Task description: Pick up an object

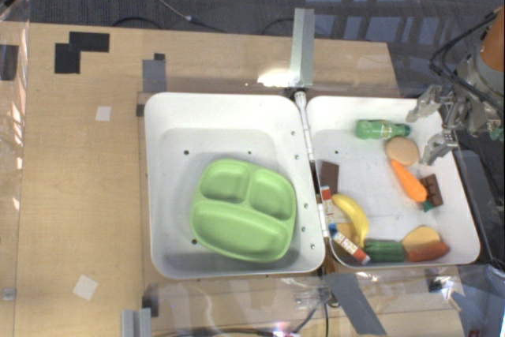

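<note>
A green divided plate (243,209) fills the left bin (158,170). In the right bin (347,170), a carrot (409,181) lies near the right edge, a bread roll (402,150) touching its far end. The gripper (439,126) hangs spread wide, holding nothing, over the far right corner.

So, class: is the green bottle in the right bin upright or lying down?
Lying down: the green bottle rests on its side across the right bin's floor.
</note>
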`<state>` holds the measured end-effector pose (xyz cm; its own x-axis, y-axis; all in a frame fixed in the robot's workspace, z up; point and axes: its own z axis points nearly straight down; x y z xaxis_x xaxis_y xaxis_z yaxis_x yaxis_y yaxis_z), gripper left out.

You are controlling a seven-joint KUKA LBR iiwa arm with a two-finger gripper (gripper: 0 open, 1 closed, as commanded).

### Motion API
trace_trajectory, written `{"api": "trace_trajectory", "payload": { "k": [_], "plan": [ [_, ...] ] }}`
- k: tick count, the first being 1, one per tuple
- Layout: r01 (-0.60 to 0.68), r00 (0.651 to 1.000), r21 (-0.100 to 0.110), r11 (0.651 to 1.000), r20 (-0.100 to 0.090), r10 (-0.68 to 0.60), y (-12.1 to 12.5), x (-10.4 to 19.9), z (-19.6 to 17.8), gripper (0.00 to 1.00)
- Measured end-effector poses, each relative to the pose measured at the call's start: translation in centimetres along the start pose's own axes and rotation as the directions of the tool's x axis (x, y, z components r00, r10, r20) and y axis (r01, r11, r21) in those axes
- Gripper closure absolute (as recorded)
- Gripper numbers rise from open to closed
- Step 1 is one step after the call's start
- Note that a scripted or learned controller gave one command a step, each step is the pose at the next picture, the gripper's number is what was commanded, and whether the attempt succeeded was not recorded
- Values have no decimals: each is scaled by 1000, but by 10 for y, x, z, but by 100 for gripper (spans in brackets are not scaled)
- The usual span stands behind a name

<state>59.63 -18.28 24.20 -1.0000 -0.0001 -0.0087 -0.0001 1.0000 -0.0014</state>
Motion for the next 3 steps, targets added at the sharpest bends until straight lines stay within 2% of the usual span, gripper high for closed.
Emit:
{"api": "trace_trajectory", "payload": {
  "k": [1, 2, 3],
  "plan": [
    [11, 1000, -3, 1000, -11, -11, -22, 24, 120, 0],
    [11, 1000, 2, 1000, 6, -11, -19, -12, 153, 0],
    [18, 1000, 4, 1000, 19, -18, -17, -16, 138, 100]
  ]
}}
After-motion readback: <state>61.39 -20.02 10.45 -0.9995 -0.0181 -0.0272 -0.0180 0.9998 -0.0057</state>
